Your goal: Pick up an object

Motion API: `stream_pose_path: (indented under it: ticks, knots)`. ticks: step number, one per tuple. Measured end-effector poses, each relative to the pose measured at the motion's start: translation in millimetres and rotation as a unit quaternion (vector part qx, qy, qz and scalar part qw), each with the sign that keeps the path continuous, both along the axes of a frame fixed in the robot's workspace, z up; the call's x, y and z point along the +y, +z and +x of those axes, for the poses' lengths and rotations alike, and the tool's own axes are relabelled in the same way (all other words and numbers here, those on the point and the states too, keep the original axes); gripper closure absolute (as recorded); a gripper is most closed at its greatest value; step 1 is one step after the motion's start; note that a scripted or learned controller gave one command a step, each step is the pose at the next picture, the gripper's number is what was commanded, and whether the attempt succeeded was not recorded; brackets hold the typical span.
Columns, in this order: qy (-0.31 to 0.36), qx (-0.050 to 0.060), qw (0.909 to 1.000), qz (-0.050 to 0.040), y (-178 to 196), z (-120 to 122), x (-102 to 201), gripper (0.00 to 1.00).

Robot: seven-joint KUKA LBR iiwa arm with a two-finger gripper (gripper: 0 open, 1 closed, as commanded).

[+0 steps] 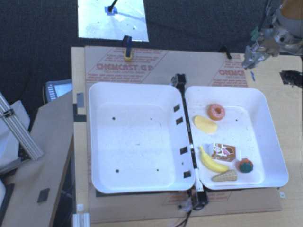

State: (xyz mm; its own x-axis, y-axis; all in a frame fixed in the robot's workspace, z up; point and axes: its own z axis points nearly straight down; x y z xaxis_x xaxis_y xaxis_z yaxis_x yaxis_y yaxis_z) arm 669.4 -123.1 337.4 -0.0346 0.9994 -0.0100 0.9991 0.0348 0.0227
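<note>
While nothing's been grabbed yet, all the candidates sit in the right bin (272, 122). Nearest the camera is a tan wedge (225, 176) by the front wall, with a small red-and-green thing (245, 165) just beside it to the right. Behind those, the banana (211, 161) lies with its long axis running diagonally, stem end up-left toward the divider, and a little carton (224, 152) touches it on the right. Further back there's a yellow slice (205, 124), then the donut (216, 111), which is the farthest item and the closest one to the arm. The left bin (94, 141) is next door.

Way at the back, the gripper (253, 56) hangs above the bench, beyond the right bin's far rim, carrying nothing. Can't tell how wide it's set, too small and blurry. So everything lies toward the camera and down-left from it; I'd guess the donut is the shortest reach.
</note>
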Motion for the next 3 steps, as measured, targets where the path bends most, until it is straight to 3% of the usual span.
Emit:
stream_pose_path:
  ticks: [2, 3]
  knots:
    - [0.005, -0.003, 1.0000, -0.0015, 22.4, 1.5, 0.4, 1.00]
    - [-0.014, 0.017, 0.9997, 0.0063, -162.9, -3.1, 54.0, 1.00]
